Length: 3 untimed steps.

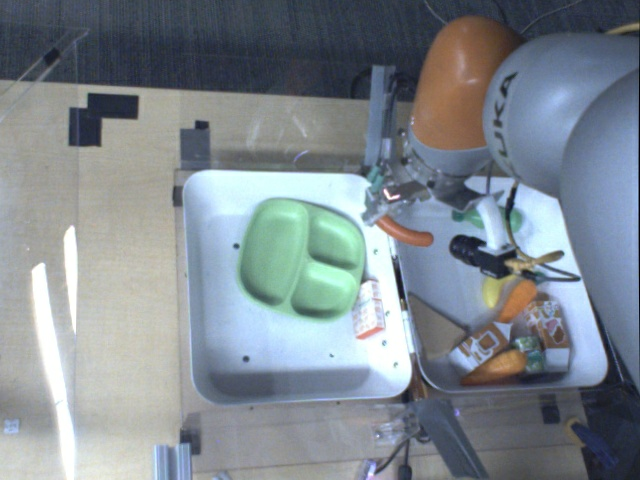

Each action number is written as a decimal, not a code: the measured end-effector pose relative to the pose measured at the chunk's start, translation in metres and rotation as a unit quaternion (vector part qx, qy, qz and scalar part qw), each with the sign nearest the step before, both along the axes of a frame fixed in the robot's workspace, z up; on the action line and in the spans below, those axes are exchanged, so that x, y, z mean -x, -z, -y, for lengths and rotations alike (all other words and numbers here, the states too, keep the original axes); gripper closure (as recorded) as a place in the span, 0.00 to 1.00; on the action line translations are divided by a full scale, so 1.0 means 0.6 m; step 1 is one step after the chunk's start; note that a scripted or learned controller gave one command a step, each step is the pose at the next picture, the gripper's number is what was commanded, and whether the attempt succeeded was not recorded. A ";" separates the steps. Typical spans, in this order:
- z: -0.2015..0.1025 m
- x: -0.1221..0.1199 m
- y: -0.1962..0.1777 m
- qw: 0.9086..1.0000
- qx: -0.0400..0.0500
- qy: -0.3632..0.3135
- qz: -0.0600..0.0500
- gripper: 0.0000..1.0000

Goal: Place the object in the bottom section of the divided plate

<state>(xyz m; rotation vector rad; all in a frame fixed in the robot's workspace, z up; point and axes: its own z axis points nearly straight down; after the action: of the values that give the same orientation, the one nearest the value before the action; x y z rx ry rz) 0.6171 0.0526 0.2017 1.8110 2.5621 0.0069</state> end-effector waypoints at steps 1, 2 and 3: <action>-0.052 0.009 -0.022 1.000 0.000 -0.031 0.000 1.00; -0.129 0.023 -0.058 1.000 0.000 -0.011 0.000 1.00; -0.130 0.024 -0.058 1.000 0.000 -0.011 0.000 0.00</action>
<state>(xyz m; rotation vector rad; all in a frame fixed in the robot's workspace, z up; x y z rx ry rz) 0.6030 0.1304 0.2363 1.7819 2.5825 0.0075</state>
